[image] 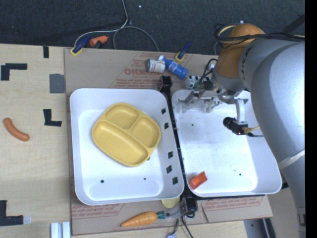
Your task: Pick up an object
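At the far edge of the right bin [257,182], near its far-left corner, my pincer [202,101] hangs low over the white floor. From this slanted camera above the bench I cannot tell whether it is spread or pressed together, and I see nothing caught in it. My grey arm [277,93] comes in from the right, with the orange band [237,48] just behind the wrist.

The only loose thing in this bin is a small orange-red piece [198,179]. It lies near the near-left corner, close to the wall shared with the other bin and well apart from my pincer.

The left bin [79,133] holds a yellow divided plate [127,133], lying flat around its middle and turned at an angle to the walls.

On the bench outside the bins, a carrot [141,219] lies along the near edge and a sausage [16,129] sits far out to the left. A blue-and-white bottle [168,66] lies on its side just beyond the far edge, and an orange-handled clamp [89,42] grips the cardboard's far-left corner.
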`<action>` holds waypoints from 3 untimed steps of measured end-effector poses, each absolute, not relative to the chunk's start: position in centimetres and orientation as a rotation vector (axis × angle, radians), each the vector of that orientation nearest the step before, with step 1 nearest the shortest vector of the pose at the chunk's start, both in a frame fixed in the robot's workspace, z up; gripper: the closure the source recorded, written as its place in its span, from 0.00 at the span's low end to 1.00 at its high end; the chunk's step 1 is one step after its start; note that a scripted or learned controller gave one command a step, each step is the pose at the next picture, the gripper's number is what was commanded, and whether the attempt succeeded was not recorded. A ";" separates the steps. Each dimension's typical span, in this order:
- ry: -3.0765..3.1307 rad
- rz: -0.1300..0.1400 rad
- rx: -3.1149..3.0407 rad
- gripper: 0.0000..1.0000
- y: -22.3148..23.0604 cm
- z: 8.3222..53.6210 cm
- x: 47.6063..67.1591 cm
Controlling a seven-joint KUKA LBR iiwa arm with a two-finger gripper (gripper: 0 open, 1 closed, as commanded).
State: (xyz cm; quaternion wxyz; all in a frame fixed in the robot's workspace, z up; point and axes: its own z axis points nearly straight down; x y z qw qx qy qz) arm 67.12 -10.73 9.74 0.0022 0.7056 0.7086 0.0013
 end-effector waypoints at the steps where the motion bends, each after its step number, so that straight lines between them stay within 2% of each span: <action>1: 2.221 -0.003 2.218 0.00 -9.5 8.5 66.8; 2: 2.211 -0.005 2.226 0.00 -19.9 10.2 66.7; 3: 2.227 -0.002 2.218 0.00 -14.6 9.7 66.8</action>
